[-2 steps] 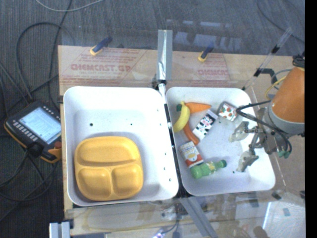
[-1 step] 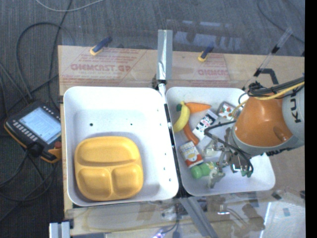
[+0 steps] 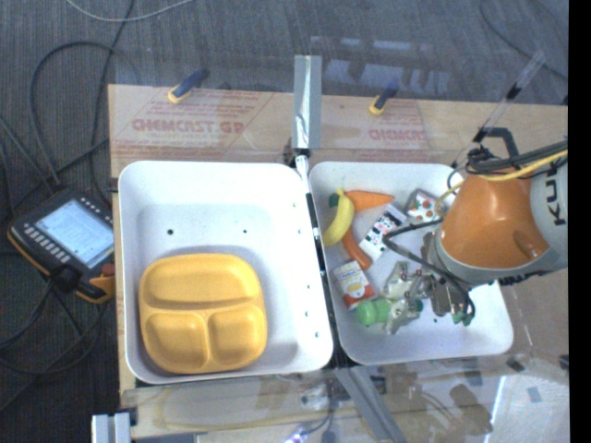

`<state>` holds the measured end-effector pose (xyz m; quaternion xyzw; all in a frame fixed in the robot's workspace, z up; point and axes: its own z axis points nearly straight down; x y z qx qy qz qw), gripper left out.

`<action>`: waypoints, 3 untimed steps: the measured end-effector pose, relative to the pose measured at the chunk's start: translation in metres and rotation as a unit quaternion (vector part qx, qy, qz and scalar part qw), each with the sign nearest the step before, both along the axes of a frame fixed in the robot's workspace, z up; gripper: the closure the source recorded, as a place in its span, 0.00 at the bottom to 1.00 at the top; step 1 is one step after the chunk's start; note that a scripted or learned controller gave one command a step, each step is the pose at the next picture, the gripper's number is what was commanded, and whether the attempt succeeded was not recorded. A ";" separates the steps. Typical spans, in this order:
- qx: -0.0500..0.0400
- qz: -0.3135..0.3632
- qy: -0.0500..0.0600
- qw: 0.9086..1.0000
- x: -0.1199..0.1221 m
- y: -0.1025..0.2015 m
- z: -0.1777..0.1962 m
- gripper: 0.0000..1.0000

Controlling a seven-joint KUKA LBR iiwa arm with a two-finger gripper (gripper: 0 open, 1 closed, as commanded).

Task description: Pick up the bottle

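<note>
The bottle [image 3: 352,282] lies on the floor of the right bin [image 3: 489,340], near the bin's left wall and a little below its middle; it is a small pale thing with a red end, its long axis running roughly up and down the view with a slight tilt, the red end toward the bottom; a green toy [image 3: 369,313] sits just below it, touching or nearly so; an orange carrot [image 3: 367,197] and a yellow banana [image 3: 341,218] lie above it, with a small printed box [image 3: 379,232] between them and the arm.

The tool [image 3: 406,305] hangs low over the same bin, just to the right of the green toy and a little right of and below the bottle; whether it is wide or narrow I cannot tell, since wrist and clutter blur together there; nothing can be made out in its grip. So the bottle lies to the tool's left and slightly up the view, near but apart; the likely move is a short shift that way, lined up across the bottle's long axis.

The left bin [image 3: 185,183] holds a yellow divided tray [image 3: 203,314]; both bins rest on the counter [image 3: 212,127].
</note>
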<state>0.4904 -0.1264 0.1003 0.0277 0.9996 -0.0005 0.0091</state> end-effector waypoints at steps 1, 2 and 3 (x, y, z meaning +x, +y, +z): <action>0.001 -0.046 0.007 0.999 0.032 0.088 0.084 1.00; 0.001 -0.046 0.006 0.999 0.033 0.089 0.092 1.00; 0.002 -0.130 0.007 0.992 0.109 0.102 0.131 1.00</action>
